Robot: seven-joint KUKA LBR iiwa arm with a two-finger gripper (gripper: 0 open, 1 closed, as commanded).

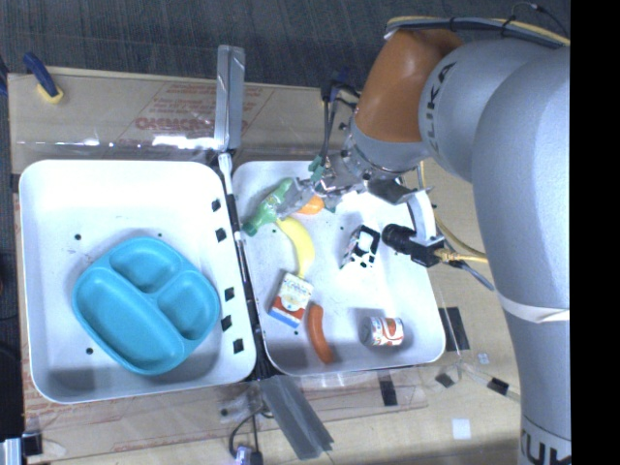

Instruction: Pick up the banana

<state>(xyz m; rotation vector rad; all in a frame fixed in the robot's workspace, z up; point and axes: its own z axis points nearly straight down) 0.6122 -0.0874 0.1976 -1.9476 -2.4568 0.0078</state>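
The yellow banana (299,244) lies curved in the right bin (417,347), near its left wall, running from the upper left toward the bin's middle. My gripper (325,184) hangs over the far part of this bin, just above and to the right of the banana's upper end, under the arm's orange band (402,85). A small orange piece (312,203) and a green object (268,205) lie right beside the gripper. Nothing visibly sits in the gripper's grasp.
In the right bin there are also a small carton (292,299), a reddish sausage (319,333), a can (385,331) and a black-and-white block (363,246). A blue divided plate (145,303) sits in the left bin (48,192). A cable connector (412,243) sticks out of the wrist.
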